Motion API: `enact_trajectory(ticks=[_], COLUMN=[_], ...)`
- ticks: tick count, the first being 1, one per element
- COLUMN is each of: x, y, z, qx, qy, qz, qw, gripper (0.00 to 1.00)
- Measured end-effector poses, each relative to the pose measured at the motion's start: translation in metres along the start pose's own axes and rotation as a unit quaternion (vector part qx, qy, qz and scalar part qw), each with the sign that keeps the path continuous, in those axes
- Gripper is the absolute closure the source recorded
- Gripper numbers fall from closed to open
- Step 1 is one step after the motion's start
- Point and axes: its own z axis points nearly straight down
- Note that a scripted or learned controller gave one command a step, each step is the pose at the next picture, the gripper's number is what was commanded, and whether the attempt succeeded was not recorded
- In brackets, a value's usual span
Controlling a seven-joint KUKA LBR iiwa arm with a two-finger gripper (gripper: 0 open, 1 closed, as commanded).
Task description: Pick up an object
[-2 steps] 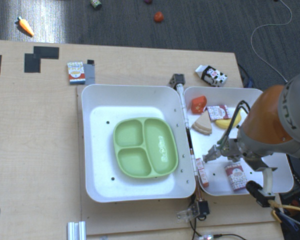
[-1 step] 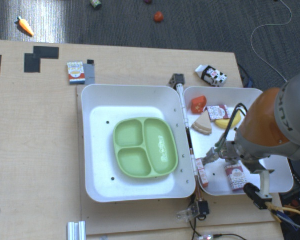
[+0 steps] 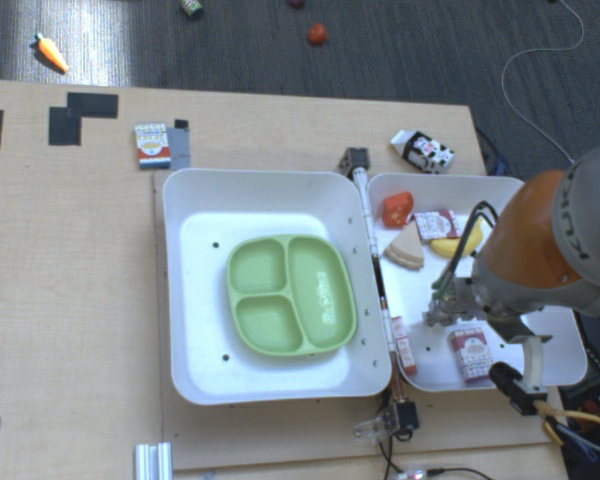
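Note:
My gripper [image 3: 443, 306] hangs low over the right bin [image 3: 570, 363], near its middle, under the grey arm with the orange band [image 3: 530, 233]. Several small things lie in this bin. At the back is a red toy fruit [image 3: 397, 208], with a sandwich wedge [image 3: 406, 252] in front of it. A small red-and-white packet [image 3: 431, 224] and a yellow banana [image 3: 450, 244] lie just behind the gripper. A red-and-white box [image 3: 470, 354] lies right in front of it. A thin red packet [image 3: 401, 346] rests against the bin's left wall. I see nothing held.
The left bin [image 3: 195, 268] holds a green divided plate [image 3: 290, 294]. On the bench behind the bins lie a small red-and-white box [image 3: 152, 145] and a black-and-white toy [image 3: 423, 151]. Cables and a clamp [image 3: 395, 420] sit at the front edge.

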Motion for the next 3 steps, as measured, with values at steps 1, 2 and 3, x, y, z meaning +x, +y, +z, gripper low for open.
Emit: enact_trajectory(ticks=[1,2,3], x=[0.0,-0.004,-0.003], y=[0.0,-0.003,0.0], z=[0.0,0.011,0.0], qx=[0.0,0.004,0.001], qy=[0.0,0.001,0.001], qz=[0.0,0.0,-0.001], qw=[1.0,1.0,1.0], gripper=[0.0,0.0,1.0])
